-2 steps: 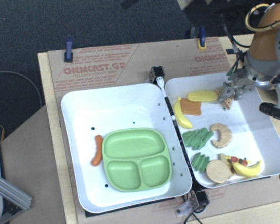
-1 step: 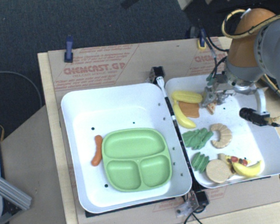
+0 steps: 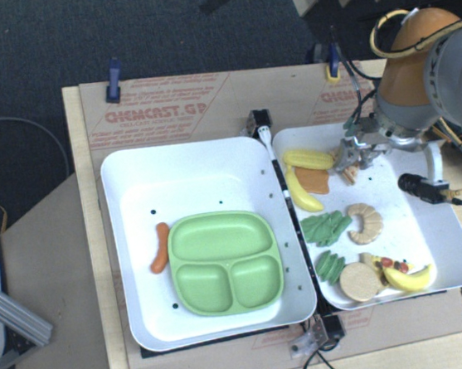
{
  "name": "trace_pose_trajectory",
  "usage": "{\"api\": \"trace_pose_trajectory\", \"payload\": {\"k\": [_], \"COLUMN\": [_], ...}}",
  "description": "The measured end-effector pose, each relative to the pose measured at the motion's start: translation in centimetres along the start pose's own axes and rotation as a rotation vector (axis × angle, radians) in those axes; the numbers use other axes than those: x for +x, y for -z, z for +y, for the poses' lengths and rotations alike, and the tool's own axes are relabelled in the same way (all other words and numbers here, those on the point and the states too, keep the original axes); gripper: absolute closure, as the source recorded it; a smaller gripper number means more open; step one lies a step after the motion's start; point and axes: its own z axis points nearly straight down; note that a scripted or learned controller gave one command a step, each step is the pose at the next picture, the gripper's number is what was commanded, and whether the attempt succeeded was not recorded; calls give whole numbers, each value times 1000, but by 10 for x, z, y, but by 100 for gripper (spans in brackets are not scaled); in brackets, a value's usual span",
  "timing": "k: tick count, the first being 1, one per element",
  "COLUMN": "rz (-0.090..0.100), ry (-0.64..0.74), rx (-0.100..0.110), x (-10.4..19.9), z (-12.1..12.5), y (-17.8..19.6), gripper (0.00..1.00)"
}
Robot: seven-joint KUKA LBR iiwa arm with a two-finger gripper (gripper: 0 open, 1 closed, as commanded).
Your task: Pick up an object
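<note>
Arm: we see the grey arm with its orange band (image 3: 415, 48) reaching in from the right, over the far end of the right bin.
Gripper: the two-finger metal gripper (image 3: 351, 159) hangs low over the right shallow white bin (image 3: 437, 229), near its far left corner; we cannot tell how it is set, since the tip is small and cluttered.
Nearest objects: just left of the gripper we see a yellow toy banana (image 3: 308, 160) lying across an orange wedge-shaped piece (image 3: 314, 182), with a second yellow curved piece (image 3: 303, 196) below them along the bin's left wall.
Middle of right bin: we note a green pea-pod cluster (image 3: 326, 227) beside a tan croissant-shaped piece (image 3: 366, 223).
Near end of right bin: a small green leafy piece (image 3: 330, 267), a round tan cookie-like disc (image 3: 361, 281) and a yellow banana with red spots (image 3: 409, 275) lie close together.
Left bin: the left shallow white bin (image 3: 132, 192) holds a light green three-compartment plastic tray (image 3: 223, 261); an orange toy sausage (image 3: 160, 247) lies just left of the tray.
Bench: both bins sit on a brown cardboard sheet with red print (image 3: 155, 109).
</note>
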Motion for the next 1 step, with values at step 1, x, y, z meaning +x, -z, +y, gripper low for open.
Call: {"api": "trace_pose_trajectory", "payload": {"k": [1], "rz": [-1], "ry": [1], "rx": [-1], "x": [0], "z": [0], "y": [10], "gripper": [100]}}
